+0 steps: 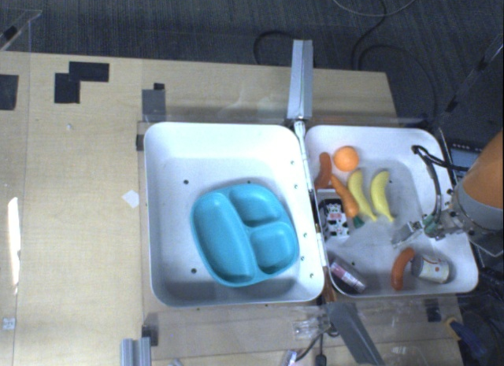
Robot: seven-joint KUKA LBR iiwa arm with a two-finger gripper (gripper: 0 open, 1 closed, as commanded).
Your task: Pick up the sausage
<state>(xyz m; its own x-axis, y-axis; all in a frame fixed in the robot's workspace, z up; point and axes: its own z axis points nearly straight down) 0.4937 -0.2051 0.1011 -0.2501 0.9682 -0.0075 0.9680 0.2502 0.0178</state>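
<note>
A blue divided plate lies in the left bin at centre frame. In the right bin, an orange ball and two bananas sit toward the top. The sausage lies at lower right, just beside a small can. The gripper hovers above it, grasping nothing; whether it is spread or closed I cannot tell.

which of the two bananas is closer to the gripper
The right-hand banana, lying nearer the gripper at the right bin's right side; the other banana lies beside the carrot.
</note>
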